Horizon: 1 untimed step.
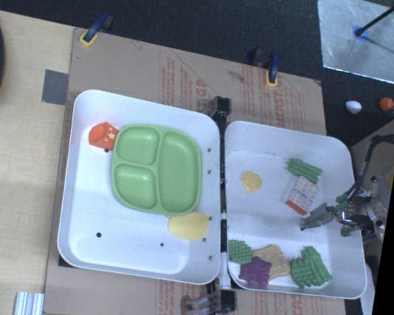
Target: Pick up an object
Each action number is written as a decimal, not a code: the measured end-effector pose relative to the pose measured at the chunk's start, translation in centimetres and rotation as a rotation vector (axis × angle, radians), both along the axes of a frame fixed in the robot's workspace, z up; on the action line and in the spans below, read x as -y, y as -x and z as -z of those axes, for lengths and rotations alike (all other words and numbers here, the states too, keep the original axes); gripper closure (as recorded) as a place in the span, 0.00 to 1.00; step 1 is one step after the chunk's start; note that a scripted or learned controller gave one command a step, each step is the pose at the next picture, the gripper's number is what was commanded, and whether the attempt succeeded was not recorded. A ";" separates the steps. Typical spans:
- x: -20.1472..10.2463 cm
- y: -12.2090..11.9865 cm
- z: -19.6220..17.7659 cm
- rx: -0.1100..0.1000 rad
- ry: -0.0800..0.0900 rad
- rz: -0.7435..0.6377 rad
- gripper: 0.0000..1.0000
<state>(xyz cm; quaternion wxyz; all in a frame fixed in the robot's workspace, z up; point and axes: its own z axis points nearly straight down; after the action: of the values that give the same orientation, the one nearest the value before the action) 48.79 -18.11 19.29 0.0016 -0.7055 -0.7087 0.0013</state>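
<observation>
My gripper (334, 224) reaches in over the right edge of the right bin (275, 140), open with nothing between its fingers. Just left of it lies a small white and orange carton (300, 194), and a green ridged piece (303, 169) lies above that. A small yellow piece (250, 181) sits near the bin's left wall. Along the bin's front lie a green leafy piece (239, 251), a purple piece (255, 272), a tan piece (274, 262) and a larger green piece (311, 268), which is below the gripper.
The left bin (80, 231) holds a green divided plate (157, 169), a red piece with a yellow star (102, 135) at its upper left and a yellow piece (188, 225) at the plate's lower right. A black divider bar (218, 186) runs between the bins.
</observation>
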 end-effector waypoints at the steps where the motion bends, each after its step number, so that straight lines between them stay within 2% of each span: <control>1: 0.5 -6.8 10.7 -0.003 0.000 -0.004 0.00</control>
<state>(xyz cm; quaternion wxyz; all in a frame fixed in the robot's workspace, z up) 55.64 -18.58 8.58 0.0025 -0.7039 -0.7102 0.0023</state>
